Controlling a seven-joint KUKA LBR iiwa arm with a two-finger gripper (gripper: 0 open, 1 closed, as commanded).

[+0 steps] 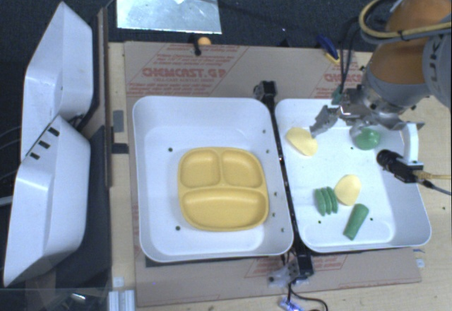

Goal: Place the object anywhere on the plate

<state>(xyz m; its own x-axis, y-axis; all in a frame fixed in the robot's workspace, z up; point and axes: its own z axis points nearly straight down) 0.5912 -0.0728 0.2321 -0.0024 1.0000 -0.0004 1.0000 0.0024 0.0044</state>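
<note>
The grey robot arm with an orange band [413, 41] reached in from 3 o'clock and hung over the top part of the right white bin [417, 228]. Its wrist tipped down toward 8 o'clock. I could not tell if the fingers [351, 119] were wide or narrow, because dark parts hid them, and nothing could be seen held there.

Two toys lay close to the arm's end. A pale yellow soft-looking lump [302, 141] sat near it at 8 o'clock, with its long side running from 10 to 4 o'clock. A small round green toy [367, 138] sat just beside it at 5 o'clock. One of these was probably the thing to pick, but I could not tell which.

The yellow plastic plate with three sections [223, 186] waited in the left white bin [152, 161], well apart at 8 o'clock from the arm. No toy was on it yet.
</note>
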